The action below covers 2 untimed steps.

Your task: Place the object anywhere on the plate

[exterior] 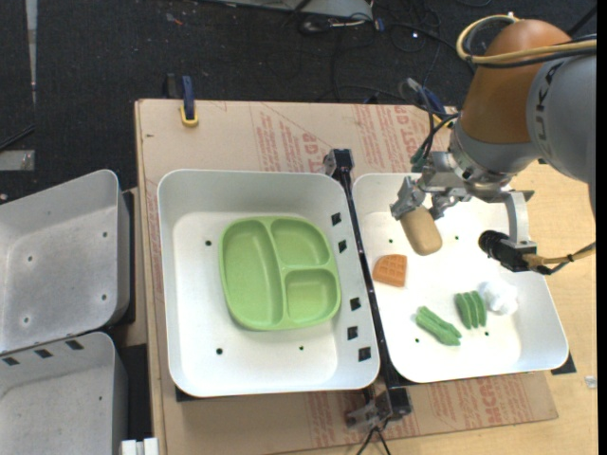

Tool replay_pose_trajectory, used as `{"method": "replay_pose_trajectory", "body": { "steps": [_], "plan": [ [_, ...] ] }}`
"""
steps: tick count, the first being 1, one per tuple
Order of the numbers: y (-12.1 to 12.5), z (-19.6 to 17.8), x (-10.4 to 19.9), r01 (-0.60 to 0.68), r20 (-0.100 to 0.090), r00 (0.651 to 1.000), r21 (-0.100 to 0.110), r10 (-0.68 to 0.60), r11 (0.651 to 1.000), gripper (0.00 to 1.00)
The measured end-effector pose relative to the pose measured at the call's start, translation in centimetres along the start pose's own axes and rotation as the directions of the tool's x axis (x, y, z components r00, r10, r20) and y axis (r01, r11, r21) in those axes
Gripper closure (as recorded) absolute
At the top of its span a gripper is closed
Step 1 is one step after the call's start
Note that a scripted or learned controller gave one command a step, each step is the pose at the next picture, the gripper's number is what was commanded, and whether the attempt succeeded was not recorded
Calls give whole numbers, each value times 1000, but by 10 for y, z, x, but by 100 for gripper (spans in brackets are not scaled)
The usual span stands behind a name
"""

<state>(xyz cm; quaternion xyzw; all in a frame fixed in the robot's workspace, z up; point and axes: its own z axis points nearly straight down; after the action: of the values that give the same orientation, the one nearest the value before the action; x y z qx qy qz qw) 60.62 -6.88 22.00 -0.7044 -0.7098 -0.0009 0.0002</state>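
Light green divided plate (281, 272), white bins (190, 216), orange waffle-textured piece (390, 270), tan cylinder (420, 230), two dark green ridged pieces (437, 325), white lump (498, 298), grey arm (569, 112) with orange band (507, 74), brown bench (247, 136) with red print.

bench (247, 131): brown board top with red printing | left white bin (180, 254) and right white bin (531, 349) lie side by side on it, touching along a black clip strip (358, 263) | yellow clamp (190, 114) at far-left edge
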Motion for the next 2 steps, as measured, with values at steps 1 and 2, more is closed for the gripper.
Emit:
{"method": "replay_pose_trajectory", "body": {
  "steps": [1, 2],
  "plan": [
    [4, 6, 60, 0, 0, 1000, 2, 0, 1000, 100],
    [9, -5, 108, 0, 0, 1000, 0, 0, 1000, 100]
  ]
}}
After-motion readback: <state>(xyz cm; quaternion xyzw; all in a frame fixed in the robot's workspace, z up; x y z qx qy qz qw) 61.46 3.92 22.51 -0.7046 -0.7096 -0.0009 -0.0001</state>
